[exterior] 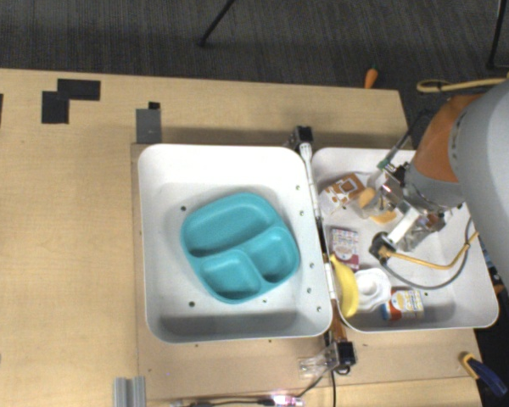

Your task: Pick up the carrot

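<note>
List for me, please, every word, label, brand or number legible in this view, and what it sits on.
None can be read.
Small packet: pink-and-white print, too blurred.
Bottle: label too small.
Brown snack packet: print too blurred.

We see an evenly lit scene under soft overhead light, with no harsh highlights on the wooden bench (59, 253). The left bin (161, 312) shows a grey shadow gathered along its lower wall, and the teal tray (237, 246) casts only a faint shade. The right bin (458, 312) glares slightly white. The arm (500, 185) at the right of the frame looks soft and out of focus. The picture is low in resolution, so small items blur; the floor across the top is dim.
</note>
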Robot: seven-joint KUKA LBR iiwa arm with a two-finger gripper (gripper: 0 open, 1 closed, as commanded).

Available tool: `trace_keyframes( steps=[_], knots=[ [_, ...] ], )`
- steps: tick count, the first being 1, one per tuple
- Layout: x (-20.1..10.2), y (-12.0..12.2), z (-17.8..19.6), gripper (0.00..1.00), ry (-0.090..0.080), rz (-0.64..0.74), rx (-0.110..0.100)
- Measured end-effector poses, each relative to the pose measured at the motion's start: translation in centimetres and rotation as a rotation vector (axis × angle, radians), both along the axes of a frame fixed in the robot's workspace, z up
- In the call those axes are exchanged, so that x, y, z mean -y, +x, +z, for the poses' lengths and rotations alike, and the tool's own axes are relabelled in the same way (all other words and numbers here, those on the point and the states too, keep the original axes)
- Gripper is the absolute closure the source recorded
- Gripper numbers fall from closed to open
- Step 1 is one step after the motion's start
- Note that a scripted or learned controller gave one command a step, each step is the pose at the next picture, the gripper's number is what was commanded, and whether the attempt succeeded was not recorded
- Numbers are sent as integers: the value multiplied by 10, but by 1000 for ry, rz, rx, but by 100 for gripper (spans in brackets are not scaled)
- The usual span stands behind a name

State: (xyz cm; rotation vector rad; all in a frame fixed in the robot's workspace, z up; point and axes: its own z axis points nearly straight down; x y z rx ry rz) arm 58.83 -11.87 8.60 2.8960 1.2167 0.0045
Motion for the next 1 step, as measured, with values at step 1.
trace_keyframes(
  steps=[1],
  knots=[
    [-1, 2, 12, 100, -1, 13, 2]
  ],
)
